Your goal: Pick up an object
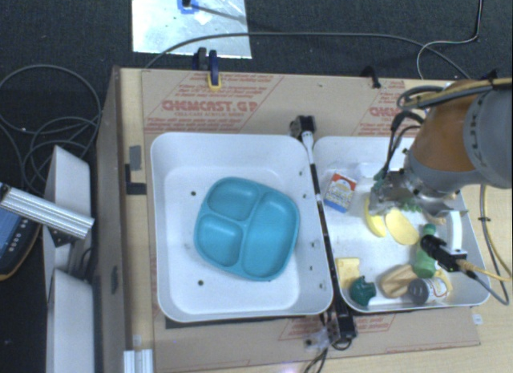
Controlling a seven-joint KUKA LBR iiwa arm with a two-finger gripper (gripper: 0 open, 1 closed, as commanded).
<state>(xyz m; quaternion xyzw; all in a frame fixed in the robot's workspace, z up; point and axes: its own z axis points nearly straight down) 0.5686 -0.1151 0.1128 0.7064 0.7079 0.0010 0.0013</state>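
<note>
A yellow banana-like toy [393, 225] lies in the right bin [477, 299] directly under the gripper [394, 200], with a small carton [340, 191], green pieces [424, 261] and a teal object [362, 290] nearby, and a blue divided plate [244, 228] in the left bin [172, 227].

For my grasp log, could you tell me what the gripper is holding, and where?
It cannot be told: the gripper sits low over the yellow object in the right bin.

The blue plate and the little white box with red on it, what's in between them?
In the camera view, the walls where the two bins meet run between the blue plate and the little box; otherwise just bare white bin floor.
</note>
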